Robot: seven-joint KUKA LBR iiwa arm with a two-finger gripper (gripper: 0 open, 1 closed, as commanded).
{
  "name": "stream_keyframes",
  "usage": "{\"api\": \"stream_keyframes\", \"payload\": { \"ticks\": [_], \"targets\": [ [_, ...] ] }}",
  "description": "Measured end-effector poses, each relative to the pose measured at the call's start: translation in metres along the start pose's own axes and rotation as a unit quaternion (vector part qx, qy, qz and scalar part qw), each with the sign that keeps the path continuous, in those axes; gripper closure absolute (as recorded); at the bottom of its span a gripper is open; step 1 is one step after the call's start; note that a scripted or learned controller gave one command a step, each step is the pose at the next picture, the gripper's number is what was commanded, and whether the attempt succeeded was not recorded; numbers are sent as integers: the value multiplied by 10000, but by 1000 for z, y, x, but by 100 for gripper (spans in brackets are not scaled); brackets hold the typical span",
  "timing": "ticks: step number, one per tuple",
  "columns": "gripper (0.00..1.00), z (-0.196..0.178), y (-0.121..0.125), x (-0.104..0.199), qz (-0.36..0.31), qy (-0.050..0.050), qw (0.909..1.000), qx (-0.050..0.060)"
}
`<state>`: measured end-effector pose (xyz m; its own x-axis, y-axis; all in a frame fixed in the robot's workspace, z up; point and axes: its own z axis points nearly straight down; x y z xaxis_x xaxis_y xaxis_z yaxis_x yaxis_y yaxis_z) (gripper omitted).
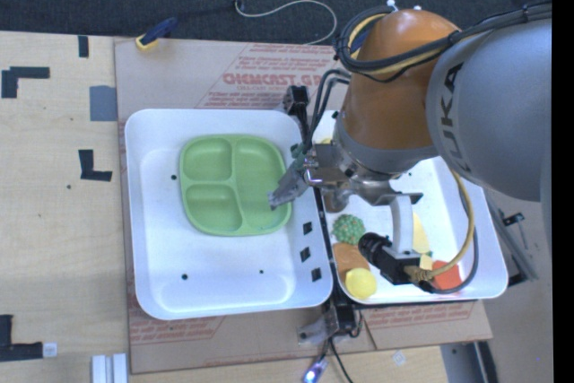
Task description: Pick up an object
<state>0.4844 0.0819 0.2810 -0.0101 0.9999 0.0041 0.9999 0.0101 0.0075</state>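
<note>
My gripper (pixel 289 190) hangs below the large grey and orange wrist, at the divider between the two bins. Its tip sits over the right rim of a green divided plate (pixel 231 184), which lies flat in the left bin (pixel 152 220). Nothing shows held in the gripper. In the right bin (pixel 480 282), just below the wrist, lie a green leafy toy (pixel 348 227), an orange piece (pixel 348 257) and a yellow lemon-like piece (pixel 360 284). The arm hides most of the right bin.
A pale yellow piece (pixel 420 236) and a red-orange piece (pixel 447 275) lie at the right bin's front right. Both bins rest on a cardboard sheet (pixel 215 72). A yellow and blue clip (pixel 155 32) lies at the sheet's far left corner.
</note>
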Motion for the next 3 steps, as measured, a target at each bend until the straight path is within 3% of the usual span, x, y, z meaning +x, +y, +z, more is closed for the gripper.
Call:
{"api": "stream_keyframes", "payload": {
  "ticks": [1, 2, 3],
  "targets": [
    [100, -4, -1, -4, 34, -24, 10000, 57],
    [100, -99, 1, -3, 36, -12, 10000, -5],
    [100, -100, 0, -16, 49, -24, 10000, 39]
  ]
}}
